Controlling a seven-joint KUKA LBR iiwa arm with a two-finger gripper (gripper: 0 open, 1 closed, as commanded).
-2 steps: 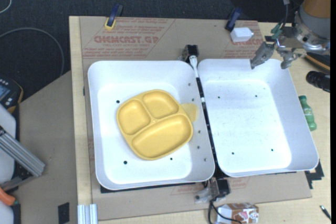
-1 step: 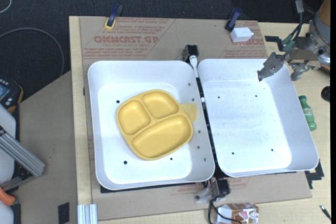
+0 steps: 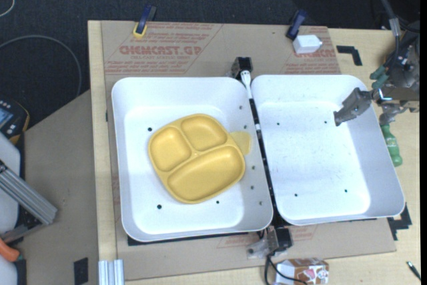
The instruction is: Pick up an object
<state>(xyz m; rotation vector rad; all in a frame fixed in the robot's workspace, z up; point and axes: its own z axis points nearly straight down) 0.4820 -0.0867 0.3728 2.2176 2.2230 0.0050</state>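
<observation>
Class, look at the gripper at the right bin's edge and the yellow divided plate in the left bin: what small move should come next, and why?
Probably move the gripper leftward toward the yellow divided plate. The gripper sits over the right bin, while the plate, the one thing to pick, lies in the left bin.

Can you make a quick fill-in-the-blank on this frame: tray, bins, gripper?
1. The yellow divided tray lies in the ____ bin as the camera sees it.
2. The yellow divided tray has ____ compartments.
3. The gripper hovers over the ____ bin in the camera view, near its far right corner.
4. The colour of both bins is ____.

Missing words: left; three; right; white
</observation>
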